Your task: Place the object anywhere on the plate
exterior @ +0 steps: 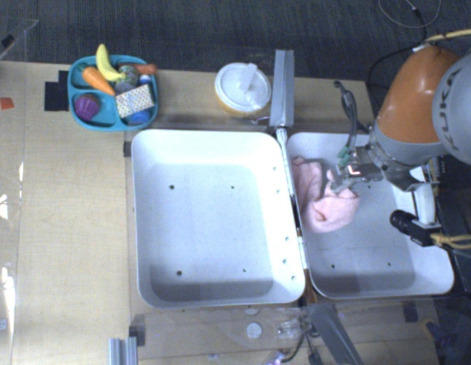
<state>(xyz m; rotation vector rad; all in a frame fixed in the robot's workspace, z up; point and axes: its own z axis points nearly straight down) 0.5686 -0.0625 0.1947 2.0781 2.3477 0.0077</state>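
End effector over pink cloth, right bin.

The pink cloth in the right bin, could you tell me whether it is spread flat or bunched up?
Bunched up. The pink cloth lies in rumpled folds against the right bin's left wall, with the gripper at its upper edge.

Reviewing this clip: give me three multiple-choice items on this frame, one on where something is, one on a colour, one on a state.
1. Where does the pink cloth lie?
A. left bin
B. right bin
C. blue tray

2. What colour is the divided tray of toy food at the bench's far left?
A. blue
B. red
C. white

3. How is the gripper placed?
A. over the left bin
B. beside the tray
C. low over the pink cloth

Answers: 1 B, the cloth rests against the right bin's left wall. 2 A, its rim is blue. 3 C, it sits at the cloth's upper edge.
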